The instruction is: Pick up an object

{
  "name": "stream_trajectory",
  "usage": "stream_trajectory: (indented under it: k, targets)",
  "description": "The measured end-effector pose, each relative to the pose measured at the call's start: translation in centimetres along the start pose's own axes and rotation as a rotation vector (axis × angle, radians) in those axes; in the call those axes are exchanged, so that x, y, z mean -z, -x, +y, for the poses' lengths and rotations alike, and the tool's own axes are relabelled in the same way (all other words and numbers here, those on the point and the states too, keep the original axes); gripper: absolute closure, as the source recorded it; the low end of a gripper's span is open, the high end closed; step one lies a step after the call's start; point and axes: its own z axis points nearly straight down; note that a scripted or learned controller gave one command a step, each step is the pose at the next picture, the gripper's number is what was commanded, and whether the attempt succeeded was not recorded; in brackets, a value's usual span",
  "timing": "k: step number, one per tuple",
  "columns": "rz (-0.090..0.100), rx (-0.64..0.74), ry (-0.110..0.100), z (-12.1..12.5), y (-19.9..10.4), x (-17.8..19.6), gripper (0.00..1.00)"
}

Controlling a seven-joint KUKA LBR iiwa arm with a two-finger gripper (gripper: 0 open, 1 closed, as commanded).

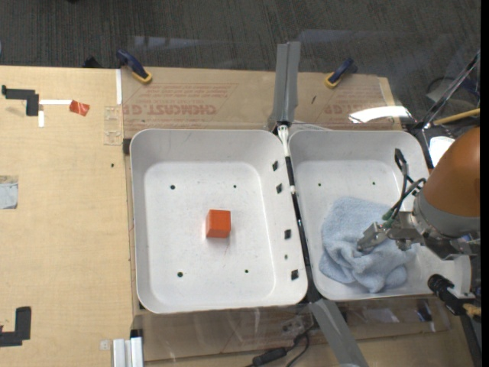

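Note:
An orange-red cube (218,224) sits near the middle of the left white bin (153,281). A crumpled pale blue cloth (353,243) lies in the lower half of the right white bin (336,159). My gripper (370,239) reaches in from the right, low over the cloth's right side, its tip touching or just above the folds. The arm's orange band (458,174) is at the right edge.
A brown cardboard sheet (229,98) lies behind the bins, held by blue and yellow clamps (134,65). A wooden board (53,205) with a small red piece (79,108) is to the left. A grey divider bar (286,75) runs between the bins.

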Motion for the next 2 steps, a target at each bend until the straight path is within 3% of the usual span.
stream_trajectory:
  k: [1,2]
  targets:
    - [0.001,-0.166,0.0,-0.07,-1.96,-0.94,0.0]
    - [0.001,-0.169,0.0,-0.05,-1.94,-0.07,1.0]
